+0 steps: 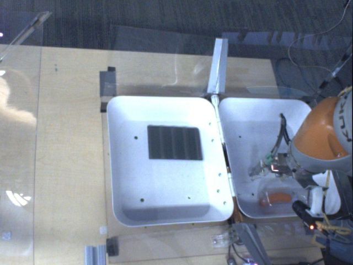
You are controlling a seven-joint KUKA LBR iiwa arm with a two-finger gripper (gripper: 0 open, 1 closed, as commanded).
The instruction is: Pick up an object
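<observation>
An orange-red cylindrical object (276, 198) is lying on its side near the front wall of the right bin (242, 126). The gripper (271, 167) is hovering just behind it, apart from it, holding nothing visible. The left bin (165, 197) is carrying a dark ribbed rectangular panel (174, 143) on its floor.
</observation>
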